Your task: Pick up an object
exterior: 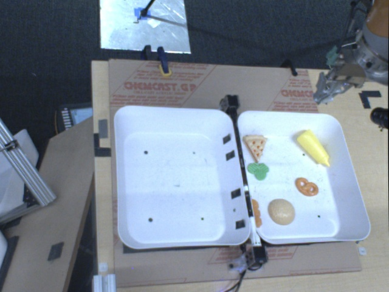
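Here the tool (pixel 325 89) hangs off beyond the right bin's (pixel 346 135) far corner, its state impossible to tell, leaving the bin's pizza slice (pixel 256 146), corn (pixel 313 146), pretzel (pixel 306 187), broccoli (pixel 259 171) and bun (pixel 281 211) unobstructed for choosing.

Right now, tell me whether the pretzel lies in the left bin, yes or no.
No, the pretzel lies in the right bin, between the yellow piece and the round bun.
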`<state>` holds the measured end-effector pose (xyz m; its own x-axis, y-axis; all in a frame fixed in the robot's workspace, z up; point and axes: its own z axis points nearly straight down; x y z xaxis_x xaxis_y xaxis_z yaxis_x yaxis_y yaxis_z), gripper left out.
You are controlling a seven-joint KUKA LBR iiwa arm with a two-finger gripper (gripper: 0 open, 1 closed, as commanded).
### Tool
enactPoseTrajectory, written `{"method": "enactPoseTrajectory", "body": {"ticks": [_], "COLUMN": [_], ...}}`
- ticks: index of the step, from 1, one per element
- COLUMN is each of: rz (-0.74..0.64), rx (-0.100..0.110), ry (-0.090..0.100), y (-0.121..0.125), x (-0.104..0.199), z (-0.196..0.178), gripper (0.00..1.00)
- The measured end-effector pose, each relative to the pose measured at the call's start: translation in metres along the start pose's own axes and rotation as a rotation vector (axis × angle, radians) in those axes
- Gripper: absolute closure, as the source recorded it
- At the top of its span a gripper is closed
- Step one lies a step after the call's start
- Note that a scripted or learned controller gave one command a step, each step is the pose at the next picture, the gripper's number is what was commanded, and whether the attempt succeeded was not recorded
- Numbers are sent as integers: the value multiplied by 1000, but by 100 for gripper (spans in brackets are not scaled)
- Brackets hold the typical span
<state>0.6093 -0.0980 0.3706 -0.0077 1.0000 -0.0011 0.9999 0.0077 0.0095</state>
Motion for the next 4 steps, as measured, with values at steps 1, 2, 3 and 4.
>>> {"method": "enactPoseTrajectory", "body": {"ticks": [1,2,3,4], "rz": [0,-4,-1,-3], "rx": [5,4,8,7], "ry": [1,3,3,4], "y": [39,56,-8,-2], "x": [53,138,227,301], "z": [9,-8,-33,-25], "gripper": [100,100,100,100]}}
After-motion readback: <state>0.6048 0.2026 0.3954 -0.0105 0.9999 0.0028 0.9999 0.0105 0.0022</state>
